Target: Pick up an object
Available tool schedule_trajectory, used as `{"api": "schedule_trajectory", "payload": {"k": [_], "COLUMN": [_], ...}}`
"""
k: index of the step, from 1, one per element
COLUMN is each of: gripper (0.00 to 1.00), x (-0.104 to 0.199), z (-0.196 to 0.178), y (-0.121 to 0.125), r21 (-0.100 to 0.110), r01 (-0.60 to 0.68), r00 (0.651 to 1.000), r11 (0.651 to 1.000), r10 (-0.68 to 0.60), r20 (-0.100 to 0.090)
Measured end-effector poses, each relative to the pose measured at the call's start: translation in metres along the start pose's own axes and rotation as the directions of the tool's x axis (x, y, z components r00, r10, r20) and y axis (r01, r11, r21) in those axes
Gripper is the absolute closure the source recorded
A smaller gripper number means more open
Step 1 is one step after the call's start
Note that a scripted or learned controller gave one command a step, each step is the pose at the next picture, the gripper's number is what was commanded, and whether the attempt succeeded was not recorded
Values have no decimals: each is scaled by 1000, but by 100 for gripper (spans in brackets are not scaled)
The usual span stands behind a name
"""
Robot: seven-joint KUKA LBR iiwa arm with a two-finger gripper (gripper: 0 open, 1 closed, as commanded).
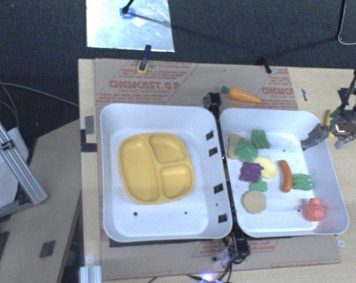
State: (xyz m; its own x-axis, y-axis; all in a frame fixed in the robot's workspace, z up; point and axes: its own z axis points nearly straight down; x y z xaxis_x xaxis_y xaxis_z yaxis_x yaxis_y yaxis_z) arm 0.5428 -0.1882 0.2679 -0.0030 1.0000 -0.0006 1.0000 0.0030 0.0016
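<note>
The gripper (315, 135) is hovering at the right bin's (337, 175) upper right rim, holding nothing; how far open it is, I cannot tell. The toys are lying clustered mid-bin: sausage (284, 175), purple piece (250, 171), round cookie (254, 202), pink toy (313, 209). Risk: descending here, it is likely striking the rim, or nudging tightly packed pieces and closing on nothing.
</note>
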Motion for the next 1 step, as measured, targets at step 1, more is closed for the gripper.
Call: {"api": "schedule_trajectory", "payload": {"k": [1], "gripper": [0], "x": [5], "z": [149], "y": [45], "r21": [12], "r01": [3], "r00": [1000], "r11": [1000], "r10": [-3], "r20": [-4]}}
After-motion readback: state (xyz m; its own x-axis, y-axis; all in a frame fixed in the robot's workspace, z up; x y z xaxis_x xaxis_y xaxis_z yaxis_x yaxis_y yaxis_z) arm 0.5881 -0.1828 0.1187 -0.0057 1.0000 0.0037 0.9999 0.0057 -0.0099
